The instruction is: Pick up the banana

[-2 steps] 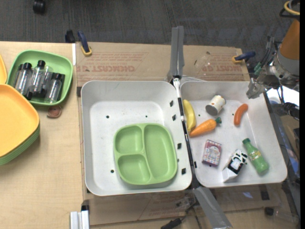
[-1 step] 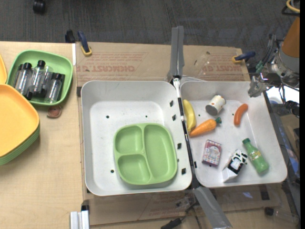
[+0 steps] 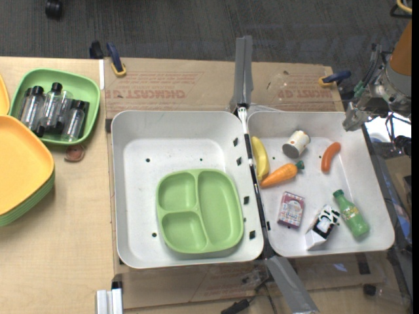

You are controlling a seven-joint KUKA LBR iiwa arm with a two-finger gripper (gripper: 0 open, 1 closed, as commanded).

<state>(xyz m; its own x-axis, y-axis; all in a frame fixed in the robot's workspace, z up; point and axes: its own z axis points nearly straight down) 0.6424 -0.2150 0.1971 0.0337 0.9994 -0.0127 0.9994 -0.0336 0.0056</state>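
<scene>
Nearest the camera, the two white bins (image 3: 124, 195) sit side by side on a cardboard-covered bench (image 3: 196, 84). Judging by the layout, the task is at its approach stage: the hand (image 3: 357, 113) hangs at the far right corner of the right bin, holding nothing, and I cannot tell how far it is opened. The banana (image 3: 260, 157) lies well to the hand's left, against the bin's left wall, touching a carrot (image 3: 281, 174). Next the hand must likely cross the bin, passing a small cup (image 3: 296, 143) and a sausage (image 3: 330, 156), and come down along the wall. Beyond the bench is grey carpeted floor (image 3: 183, 12); a green divided tray (image 3: 196, 211) lies farther left.
</scene>
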